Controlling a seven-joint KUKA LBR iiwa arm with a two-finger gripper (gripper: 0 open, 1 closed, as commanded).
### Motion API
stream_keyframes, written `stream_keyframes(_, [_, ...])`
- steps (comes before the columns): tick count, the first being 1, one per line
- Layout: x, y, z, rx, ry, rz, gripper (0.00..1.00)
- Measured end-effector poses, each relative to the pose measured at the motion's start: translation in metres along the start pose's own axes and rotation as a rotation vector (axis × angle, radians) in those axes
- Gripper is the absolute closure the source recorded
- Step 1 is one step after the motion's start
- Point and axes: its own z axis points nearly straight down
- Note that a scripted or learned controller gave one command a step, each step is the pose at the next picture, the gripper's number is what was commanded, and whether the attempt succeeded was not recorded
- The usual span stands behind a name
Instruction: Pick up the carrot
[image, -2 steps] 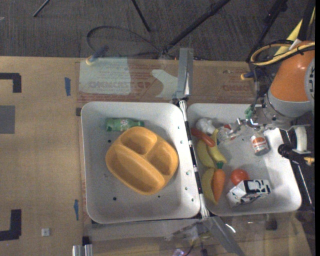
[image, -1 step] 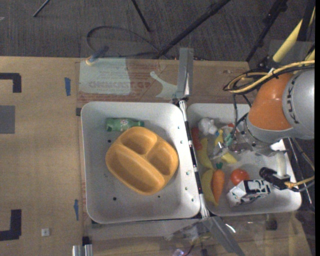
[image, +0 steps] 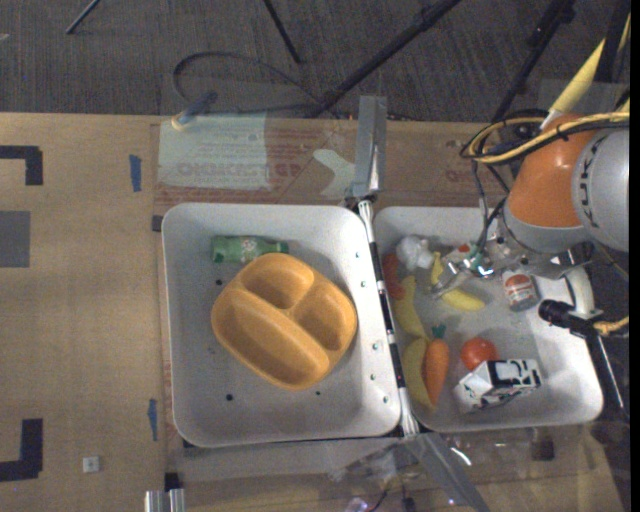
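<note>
Carrot (image: 436, 368) lay in the right bin (image: 570, 400), near that bin's left wall and toward its front edge, with its green top pointing to the back and its orange tip to the front. It lay just beside a pale yellow piece (image: 415, 372) on its left, perhaps touching it, though the view was too soft to be sure. A red tomato (image: 478, 352) sat just to its right, and a small black-and-white carton (image: 497, 382) lay tilted near the tomato at the front of the bin. Farther back in the same bin were a banana (image: 463, 299), a longer yellow item (image: 407, 310) along the left wall, a white object (image: 414, 251) near the back left corner, and a small can with a red label (image: 518, 289).

End effector (image: 478, 266) hung over the back part of the right bin, above the banana and well apart from the carrot. I could not tell how far it was open, and nothing showed clearly in its grasp. The grey arm (image: 575, 190) with its orange band reached in from the right.

The left bin (image: 190, 330) held an orange divided tray (image: 284, 320) near its middle and a green packet (image: 247, 248) just behind the tray. Both bins sat on the brown counter (image: 80, 330).
</note>
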Motion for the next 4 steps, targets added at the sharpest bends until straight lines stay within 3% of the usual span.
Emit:
stream_keyframes(1, [0.043,-0.049,-0.001,-0.001,0.001,0.18,0.0])
stream_keyframes(2, [0.072,-0.094,-0.014,-0.063,-0.024,0.399,0.0])
stream_keyframes(3, [0.07,-0.088,-0.001,-0.006,-0.002,0.746,0.0])
stream_keyframes(4, [0.081,-0.104,-0.008,-0.039,-0.004,0.931,0.0])
